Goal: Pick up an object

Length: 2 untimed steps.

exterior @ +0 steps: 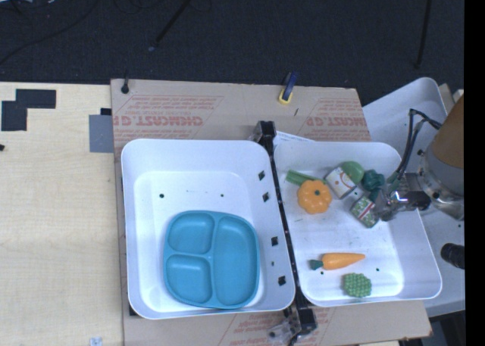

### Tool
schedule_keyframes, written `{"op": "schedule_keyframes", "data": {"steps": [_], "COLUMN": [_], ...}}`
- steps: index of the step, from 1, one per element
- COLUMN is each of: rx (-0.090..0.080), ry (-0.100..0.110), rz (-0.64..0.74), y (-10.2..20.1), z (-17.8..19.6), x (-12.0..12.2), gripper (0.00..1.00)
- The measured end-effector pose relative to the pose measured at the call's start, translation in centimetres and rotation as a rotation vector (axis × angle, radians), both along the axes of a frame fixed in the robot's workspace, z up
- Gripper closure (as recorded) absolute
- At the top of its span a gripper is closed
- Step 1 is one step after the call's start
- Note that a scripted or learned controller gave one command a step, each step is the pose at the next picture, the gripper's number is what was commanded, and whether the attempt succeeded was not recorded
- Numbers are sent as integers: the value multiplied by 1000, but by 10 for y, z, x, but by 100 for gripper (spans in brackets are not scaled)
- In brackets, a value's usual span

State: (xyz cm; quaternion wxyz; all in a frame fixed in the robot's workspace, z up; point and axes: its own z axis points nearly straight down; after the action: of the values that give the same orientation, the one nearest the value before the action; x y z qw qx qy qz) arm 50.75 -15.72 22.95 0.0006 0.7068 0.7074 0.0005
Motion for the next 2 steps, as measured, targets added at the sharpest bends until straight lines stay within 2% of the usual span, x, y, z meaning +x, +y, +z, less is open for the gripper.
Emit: {"op": "schedule_keyframes", "data": {"steps": [2], "rx": [2], "ry": [4], "rz": [3], "y": [85], "z": [6], "x": [23], "gripper": [100]}}
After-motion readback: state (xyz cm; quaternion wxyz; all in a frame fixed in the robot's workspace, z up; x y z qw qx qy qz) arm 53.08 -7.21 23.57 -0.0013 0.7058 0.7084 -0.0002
